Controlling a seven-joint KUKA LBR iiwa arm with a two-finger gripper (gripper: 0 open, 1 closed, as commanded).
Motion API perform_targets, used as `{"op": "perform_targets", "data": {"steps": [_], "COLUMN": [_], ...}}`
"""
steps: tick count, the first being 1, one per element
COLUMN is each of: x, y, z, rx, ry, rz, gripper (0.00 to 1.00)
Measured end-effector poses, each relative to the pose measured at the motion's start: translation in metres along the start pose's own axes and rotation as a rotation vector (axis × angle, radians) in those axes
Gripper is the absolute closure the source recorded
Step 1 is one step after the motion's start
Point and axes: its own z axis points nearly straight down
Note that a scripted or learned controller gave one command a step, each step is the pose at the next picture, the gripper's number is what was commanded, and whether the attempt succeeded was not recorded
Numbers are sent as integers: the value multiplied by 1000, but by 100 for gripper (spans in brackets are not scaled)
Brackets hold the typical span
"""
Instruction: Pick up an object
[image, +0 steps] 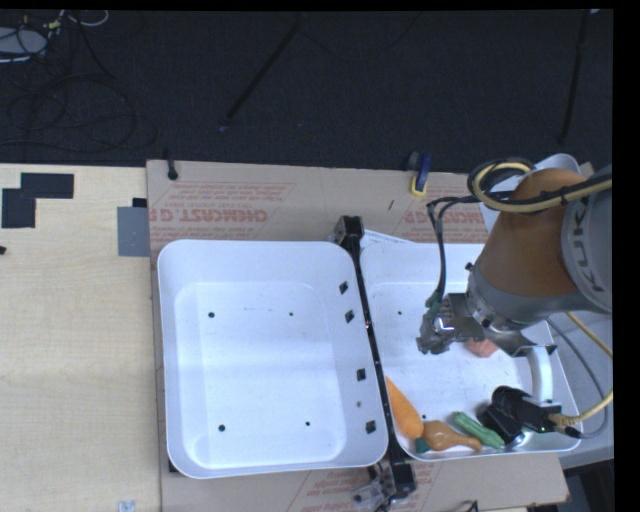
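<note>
The gripper (437, 335) hung low over the floor of the right bin (400, 285). From above we could not tell whether it was released or clenched. A pink object (482, 348) lay just beside it, partly under the wrist. An orange carrot-shaped piece (403, 405), a tan piece (440, 435) and a green piece (475, 428) lay by the bin's near wall. Red print on the cardboard (300, 190) behind the left bin (260, 370) was upside down to us and seemed to read "CHEMCAST".
</note>
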Motion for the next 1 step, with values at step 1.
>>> {"op": "perform_targets", "data": {"steps": [1], "x": [-3], "y": [-2], "z": [-6], "rx": [9], "ry": [-1], "rz": [5], "gripper": [100]}}
